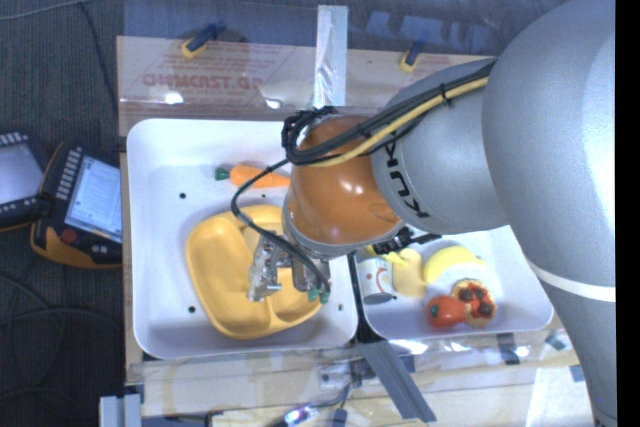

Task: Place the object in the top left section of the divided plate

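A yellow divided plate [222,277] lies in the left white bin [160,215]. My gripper [285,277] hangs over the plate's right side, its metal fingers pointing down toward the plate. I cannot see anything between them. An orange carrot with a green top [250,176] lies in the left bin just behind the plate, partly hidden by my orange wrist band [335,190].
The right bin [530,315] holds a white-and-yellow item [452,265], a red tomato-like piece [447,311], a small dark red piece [474,299] and a white cup-like thing [377,280]. My arm covers most of the right bin. A teach pendant [80,205] lies left of the bench.
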`<move>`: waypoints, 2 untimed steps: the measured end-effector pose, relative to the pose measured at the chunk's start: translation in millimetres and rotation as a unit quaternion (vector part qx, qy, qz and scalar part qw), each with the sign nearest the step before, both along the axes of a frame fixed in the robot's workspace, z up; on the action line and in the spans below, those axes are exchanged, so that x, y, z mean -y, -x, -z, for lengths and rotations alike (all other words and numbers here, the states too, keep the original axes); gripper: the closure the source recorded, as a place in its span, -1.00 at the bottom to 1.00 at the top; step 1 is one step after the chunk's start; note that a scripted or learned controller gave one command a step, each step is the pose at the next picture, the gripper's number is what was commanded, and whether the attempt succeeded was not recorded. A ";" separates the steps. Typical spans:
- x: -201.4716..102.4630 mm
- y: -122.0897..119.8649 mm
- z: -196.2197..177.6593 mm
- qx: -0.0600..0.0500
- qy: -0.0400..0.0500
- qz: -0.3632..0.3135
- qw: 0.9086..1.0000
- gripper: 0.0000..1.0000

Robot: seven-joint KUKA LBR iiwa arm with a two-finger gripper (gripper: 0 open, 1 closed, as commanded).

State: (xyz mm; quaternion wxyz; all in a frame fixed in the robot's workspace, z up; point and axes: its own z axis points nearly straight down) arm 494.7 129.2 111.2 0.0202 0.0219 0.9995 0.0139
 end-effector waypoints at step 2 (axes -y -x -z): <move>60.6 -15.6 -72.6 -0.018 0.015 -0.091 0.996 1.00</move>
